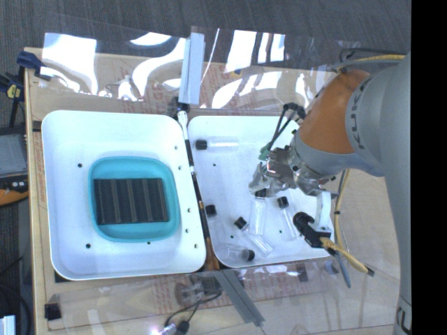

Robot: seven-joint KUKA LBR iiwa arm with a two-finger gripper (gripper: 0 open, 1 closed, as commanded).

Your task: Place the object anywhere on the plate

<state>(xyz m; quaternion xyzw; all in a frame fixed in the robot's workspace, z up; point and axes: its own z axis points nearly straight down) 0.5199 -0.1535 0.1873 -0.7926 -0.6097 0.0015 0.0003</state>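
Note:
The plate (134, 170) is teal with a dark ridged middle and lies in the left white bin (63, 145). Several small black pieces lie in the right white bin (230, 173): one (201, 145) at the upper left, one (240, 223) near the middle, one (283, 202) beside the gripper. A clear plastic piece (260, 243) lies near the bin's front. My gripper (264, 189) hangs low over the right bin's middle right, just left of the nearest black piece. I see nothing between its tips.
A further black piece (247, 255) sits at the right bin's front edge and another (210, 210) by the divider between bins. A clear tube (222, 144) lies at the back. The arm's grey body and cables (328, 239) cover the bin's right side.

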